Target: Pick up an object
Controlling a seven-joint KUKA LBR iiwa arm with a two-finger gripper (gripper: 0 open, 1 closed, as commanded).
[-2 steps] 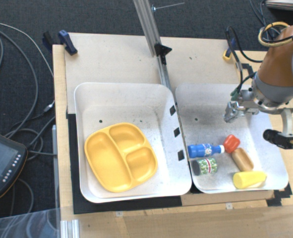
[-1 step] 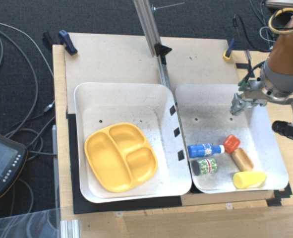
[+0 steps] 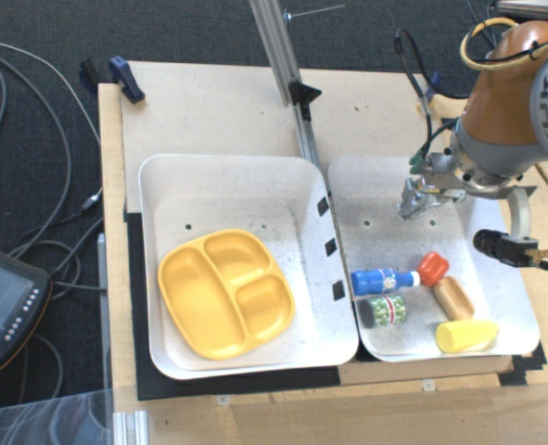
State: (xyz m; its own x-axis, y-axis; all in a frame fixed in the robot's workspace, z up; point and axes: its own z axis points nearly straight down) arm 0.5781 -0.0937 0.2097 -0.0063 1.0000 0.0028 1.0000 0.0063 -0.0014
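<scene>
Blue bottle (image 3: 385,280) lies lengthwise left-right, white cap pointing right.

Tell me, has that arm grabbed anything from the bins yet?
Not yet. All the small things lie in the right bin: blue bottle, green can, orange piece, brown roll, yellow block. The gripper hangs above bare bin floor, apart from them. Reaching, grasping and lifting remain.

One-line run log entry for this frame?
tool: above right bin, upper area | grasp: none seen | objects: blue bottle, yellow block near front edge
</scene>
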